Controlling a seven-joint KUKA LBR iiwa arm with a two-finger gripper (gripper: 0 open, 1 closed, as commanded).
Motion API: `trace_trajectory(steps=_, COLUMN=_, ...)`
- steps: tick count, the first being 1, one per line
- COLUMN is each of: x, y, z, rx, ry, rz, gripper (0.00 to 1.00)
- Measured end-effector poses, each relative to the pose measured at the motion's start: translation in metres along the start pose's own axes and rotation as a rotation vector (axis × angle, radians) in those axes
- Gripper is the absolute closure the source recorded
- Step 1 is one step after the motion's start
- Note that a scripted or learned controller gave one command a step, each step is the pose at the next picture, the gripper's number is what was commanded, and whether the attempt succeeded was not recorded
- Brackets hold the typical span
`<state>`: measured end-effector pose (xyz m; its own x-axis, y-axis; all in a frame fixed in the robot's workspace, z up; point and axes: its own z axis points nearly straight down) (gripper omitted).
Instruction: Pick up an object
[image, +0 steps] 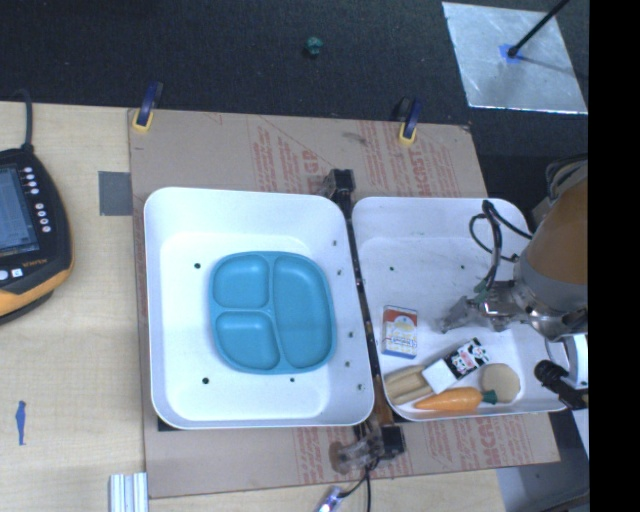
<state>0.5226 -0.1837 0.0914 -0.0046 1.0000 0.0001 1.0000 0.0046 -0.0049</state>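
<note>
Claw over right bin, objects toward its near edge.
Claw (470, 312) hangs in the right bin (420, 225); grip state cannot be told. Card box (400, 331) lies just beside it toward the left bin; carrot (450, 401) lies along the near edge.

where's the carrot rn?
The carrot lies at the near edge of the right bin, in the camera view's lower right, beside the wooden block.

Claw (462, 315) low in rt bin (420, 235), maybe open.
</note>
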Motion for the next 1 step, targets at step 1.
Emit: trace_trajectory(steps=1, x=0.0174, y=0.1048, z=-0.0013, rx=-0.004, ry=0.001, rz=0.001, gripper=0.0)
